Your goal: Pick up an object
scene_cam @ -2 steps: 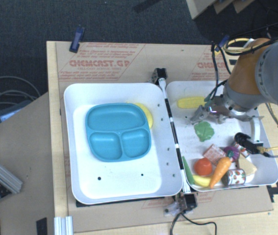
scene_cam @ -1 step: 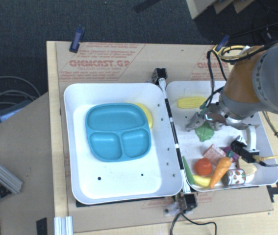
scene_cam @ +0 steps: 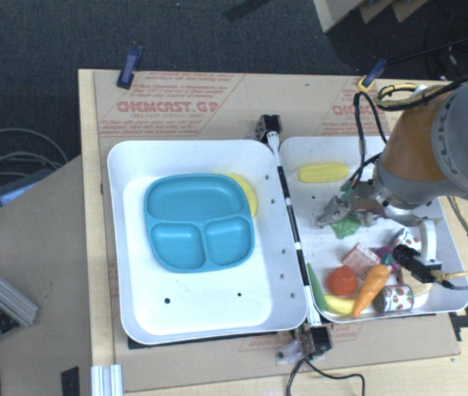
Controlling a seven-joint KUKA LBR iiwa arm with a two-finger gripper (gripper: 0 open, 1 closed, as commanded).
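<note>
I see the gripper [scene_cam: 338, 209] low in the right bin [scene_cam: 456, 302], over a green piece [scene_cam: 346, 228]. Corn [scene_cam: 323, 172] lies at its twelve o'clock; tomato [scene_cam: 342, 281] and carrot [scene_cam: 371, 287] at six. Blue tray [scene_cam: 199, 221] fills the left bin [scene_cam: 126, 246].

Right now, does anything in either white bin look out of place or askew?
A yellow object lies tucked under the blue three-compartment plastic plate in the left bin, just its edge peeking out at the plate's upper right. Nothing looks spilled or damaged.
</note>
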